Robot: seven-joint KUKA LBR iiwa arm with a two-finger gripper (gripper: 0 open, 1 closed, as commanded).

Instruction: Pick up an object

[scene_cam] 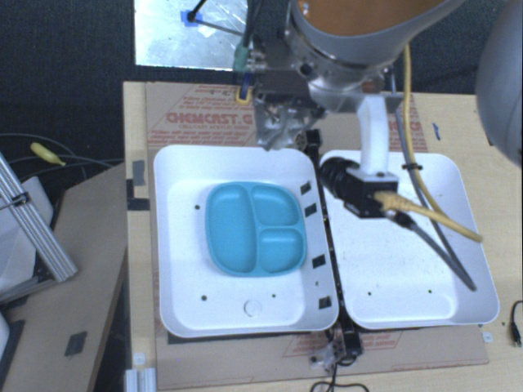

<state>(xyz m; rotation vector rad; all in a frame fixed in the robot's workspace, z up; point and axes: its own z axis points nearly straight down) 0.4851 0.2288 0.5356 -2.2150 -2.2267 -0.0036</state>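
A blue divided plate (254,228) lies flat near the middle of the left bin (184,178), open side up, its three compartments showing and nothing in them. It is the one loose thing in either bin, so I take it as the object to pick. Lying flat, it offers only its low rim and the ridges between compartments as places to pinch, which likely makes for a hard grasp.

The arm (368,23) hangs over the far edge of the bins, its orange band close under the camera. The end effector (282,129) sits above the left bin's far wall, well apart from the plate and holding nothing; I cannot tell whether it is apart or together, since the metal parts blur into one mass there.

A black fitting (353,188) with yellow and grey cables (433,219) hangs over the right bin (458,292), seemingly the arm's own wiring.

The bins rest on a cardboard sheet (196,113) on the desk (135,243), probably to keep them level and in place
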